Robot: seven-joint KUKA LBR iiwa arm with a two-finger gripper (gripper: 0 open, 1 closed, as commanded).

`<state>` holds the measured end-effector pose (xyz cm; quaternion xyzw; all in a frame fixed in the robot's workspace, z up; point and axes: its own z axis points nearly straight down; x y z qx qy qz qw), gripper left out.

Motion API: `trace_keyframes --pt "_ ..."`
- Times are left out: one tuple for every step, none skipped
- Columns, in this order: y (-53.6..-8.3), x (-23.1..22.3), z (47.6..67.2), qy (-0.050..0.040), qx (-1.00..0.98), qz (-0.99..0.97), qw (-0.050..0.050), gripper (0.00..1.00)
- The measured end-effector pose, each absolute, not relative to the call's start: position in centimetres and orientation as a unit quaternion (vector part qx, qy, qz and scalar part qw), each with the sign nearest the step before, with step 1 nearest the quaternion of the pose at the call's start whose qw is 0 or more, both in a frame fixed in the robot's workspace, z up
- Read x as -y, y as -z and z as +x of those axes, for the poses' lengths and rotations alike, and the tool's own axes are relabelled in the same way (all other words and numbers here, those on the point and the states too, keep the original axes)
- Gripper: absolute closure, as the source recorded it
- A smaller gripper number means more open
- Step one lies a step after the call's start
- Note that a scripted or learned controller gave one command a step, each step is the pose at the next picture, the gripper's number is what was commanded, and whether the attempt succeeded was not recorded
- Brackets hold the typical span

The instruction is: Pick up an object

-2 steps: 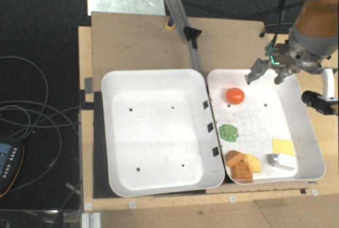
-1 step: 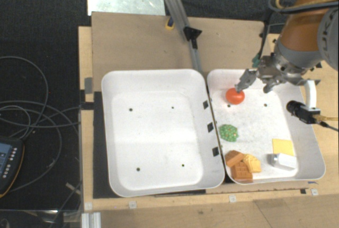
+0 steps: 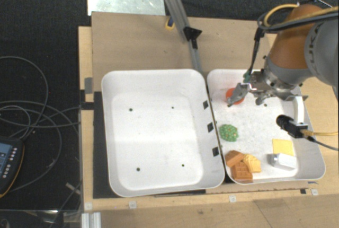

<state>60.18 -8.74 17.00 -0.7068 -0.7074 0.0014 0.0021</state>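
Claw (image 3: 239,95) | grip unclear | at small red-orange object (image 3: 232,93) | right bin (image 3: 318,166)

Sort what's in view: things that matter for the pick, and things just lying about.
For the pick:
- pincer
- red object at the pincer
- right bin

Lying about:
- green round piece
- orange waffle pieces
- yellow block
- silver piece
- left bin

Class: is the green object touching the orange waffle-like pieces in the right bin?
Apart. The camera view shows bare white bin floor between the green object and the orange pieces.
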Motion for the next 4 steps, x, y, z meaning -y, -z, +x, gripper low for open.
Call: trace_keyframes --pt "-11.0 8.7 60.9 -0.0011 0.708 -0.707 0.002 0.0" --pt "-12.5 8.7 61.0 0.0013 0.707 -0.707 -0.001 1.0" --pt "-17.4 9.1 60.3 0.0017 0.707 -0.707 -0.002 1.0" --pt "-22.9 9.1 60.5 0.0024 0.709 -0.706 -0.003 1.0"
